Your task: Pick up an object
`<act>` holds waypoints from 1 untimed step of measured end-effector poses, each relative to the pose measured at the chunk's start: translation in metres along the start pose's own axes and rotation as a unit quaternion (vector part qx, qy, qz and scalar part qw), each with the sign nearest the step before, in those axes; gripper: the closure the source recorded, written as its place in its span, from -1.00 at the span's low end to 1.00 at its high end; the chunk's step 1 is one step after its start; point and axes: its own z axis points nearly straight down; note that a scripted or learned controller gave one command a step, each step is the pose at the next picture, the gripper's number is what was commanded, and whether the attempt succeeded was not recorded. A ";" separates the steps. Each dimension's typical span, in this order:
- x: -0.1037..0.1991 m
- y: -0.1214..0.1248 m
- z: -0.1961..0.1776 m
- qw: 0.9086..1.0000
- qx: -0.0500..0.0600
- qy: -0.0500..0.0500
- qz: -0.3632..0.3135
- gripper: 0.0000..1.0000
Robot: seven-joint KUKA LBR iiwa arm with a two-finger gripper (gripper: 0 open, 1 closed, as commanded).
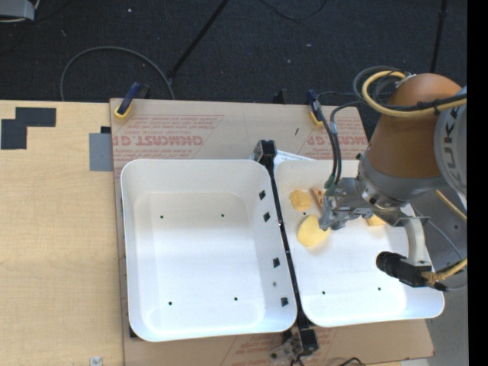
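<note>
We're at the approach/grasp step: the pincer (pixel 329 218) sits low in the right bin (pixel 366 303), just beside or touching the round yellow piece (pixel 311 233); two more yellow-orange pieces (pixel 300 200) lie near it. We can't tell how far it's open or if it has anything. Next move, we judge: centre over the round piece, close, lift straight up.

Smooth white plastic bins (pixel 198 181) on a matt wooden bench (pixel 53 242).
</note>
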 end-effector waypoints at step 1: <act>0.050 -0.011 0.015 1.000 0.001 0.000 0.000 1.00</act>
